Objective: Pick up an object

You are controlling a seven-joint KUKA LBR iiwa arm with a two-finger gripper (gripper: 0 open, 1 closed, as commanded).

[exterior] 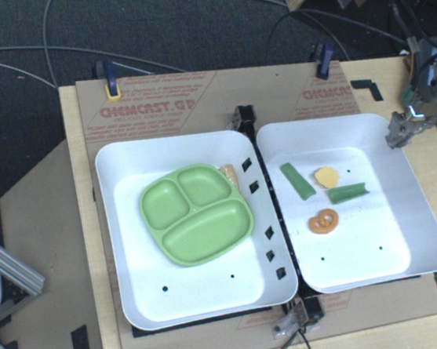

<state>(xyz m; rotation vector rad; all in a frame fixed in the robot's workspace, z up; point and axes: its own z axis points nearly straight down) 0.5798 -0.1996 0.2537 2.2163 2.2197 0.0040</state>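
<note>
Surface at centre frame: my pincer [402, 127] (grip state indiscernible) hovers upper right; pretzel [324, 221] lies ungrasped, pick pending.

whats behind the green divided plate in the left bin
A small tan item pokes out past the green divided plate's far right edge in the left bin. The plate covers the rest of it, so I cannot tell what it is.

Right bin [412, 209] — green sticks [297, 180]; yellow disc [327, 177]; pretzel [324, 221].
</note>
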